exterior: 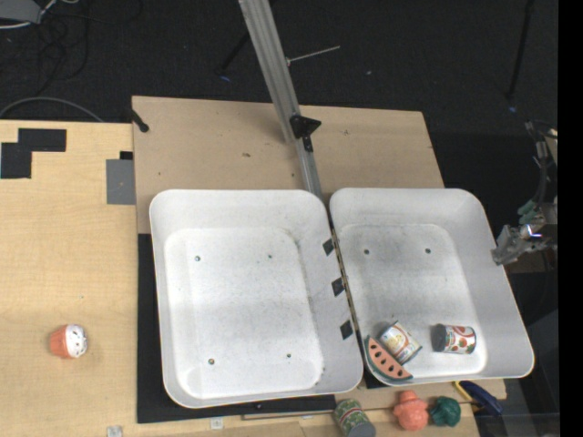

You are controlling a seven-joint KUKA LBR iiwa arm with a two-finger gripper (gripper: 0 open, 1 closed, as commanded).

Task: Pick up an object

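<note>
1. The left bin (239,299) offers me a bare white floor, open from every side.
2. In the right bin (414,271), the upper and middle floor lies free.
3. Its near edge is crowded: a watermelon slice (388,360), a small can (399,341) touching it, and a second can (454,339) lying near.
4. A slanted metal rail (278,80) crosses above the bins' far side.

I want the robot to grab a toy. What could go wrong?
The two cans and the watermelon slice crowd the right bin's near corner, so the gripper might bump the wall or nudge one away. The cans lie on their sides, so they could roll.
</note>
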